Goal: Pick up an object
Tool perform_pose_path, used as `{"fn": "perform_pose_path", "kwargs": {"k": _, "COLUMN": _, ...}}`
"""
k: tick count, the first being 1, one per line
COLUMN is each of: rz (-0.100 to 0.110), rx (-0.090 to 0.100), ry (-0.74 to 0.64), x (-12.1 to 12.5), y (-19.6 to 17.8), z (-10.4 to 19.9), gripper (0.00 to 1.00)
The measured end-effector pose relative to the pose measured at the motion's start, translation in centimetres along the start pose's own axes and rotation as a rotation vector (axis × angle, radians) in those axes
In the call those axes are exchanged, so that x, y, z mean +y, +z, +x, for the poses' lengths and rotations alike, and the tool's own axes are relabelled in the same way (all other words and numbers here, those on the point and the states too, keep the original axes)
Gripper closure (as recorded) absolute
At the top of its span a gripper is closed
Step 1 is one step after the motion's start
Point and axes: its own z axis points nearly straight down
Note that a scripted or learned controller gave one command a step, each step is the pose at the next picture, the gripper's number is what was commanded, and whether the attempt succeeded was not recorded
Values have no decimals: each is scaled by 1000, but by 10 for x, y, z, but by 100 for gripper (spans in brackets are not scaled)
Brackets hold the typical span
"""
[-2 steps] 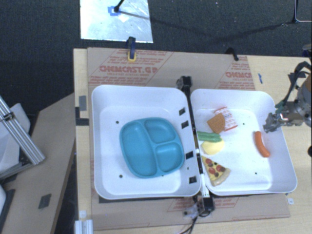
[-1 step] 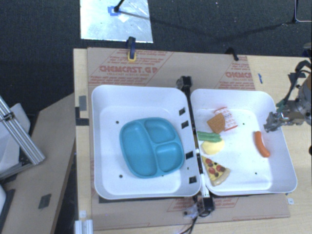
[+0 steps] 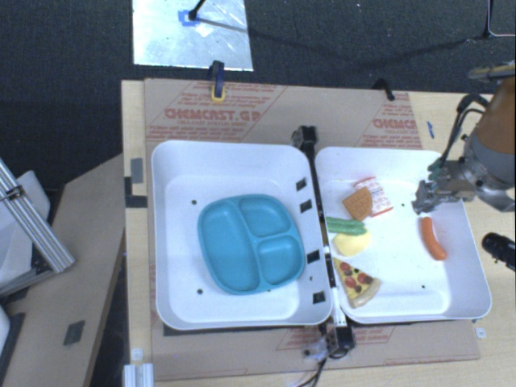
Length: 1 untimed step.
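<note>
The right bin (image 3: 403, 161) holds several toy foods. An orange-red sausage (image 3: 433, 238) lies near its right side. A tan cracker-like piece with a red-and-white packet (image 3: 364, 200) sits toward the middle, a green pod (image 3: 345, 226) and a yellow piece (image 3: 352, 243) lie below it, and a pizza slice (image 3: 357, 281) rests near the front left corner. My gripper (image 3: 427, 194) hangs over the right bin's right side, just above the sausage's upper end. Nothing shows between its fingers.
The left bin (image 3: 181, 176) holds a blue divided plate (image 3: 251, 243). A black clip divider (image 3: 308, 185) runs between the bins. Cardboard (image 3: 266, 111) lies under both. A yellow clamp (image 3: 218, 83) sits at the back edge.
</note>
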Motion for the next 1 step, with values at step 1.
{"fn": "perform_pose_path", "kwargs": {"k": 1, "rz": -2, "rx": 1, "ry": -3, "x": 16, "y": -3, "z": 59, "gripper": 100}}
